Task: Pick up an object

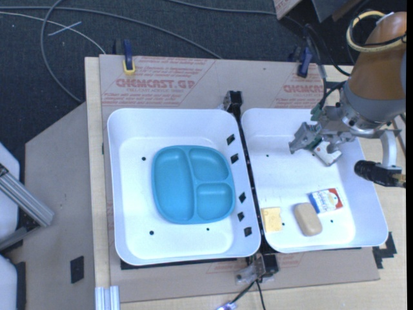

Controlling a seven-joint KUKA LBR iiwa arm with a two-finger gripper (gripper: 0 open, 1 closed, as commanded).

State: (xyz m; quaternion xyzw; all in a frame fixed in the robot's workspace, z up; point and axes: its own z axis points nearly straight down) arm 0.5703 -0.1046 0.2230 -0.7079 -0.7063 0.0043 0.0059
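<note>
bench (168,289) plywood | 2 white bins (129,134) | dark carpet (45,57) | claw (314,142) open, empty

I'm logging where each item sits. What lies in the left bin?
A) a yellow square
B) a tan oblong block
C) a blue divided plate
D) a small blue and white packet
C: the blue divided plate lies in the left bin.

**Arm reaching in from the right, end effector low and empty**

The grey arm (377,76) with its orange band enters from the right, wrist bent downward. Its end effector (308,141) points left, the two fingers spread apart with nothing between them.
</note>
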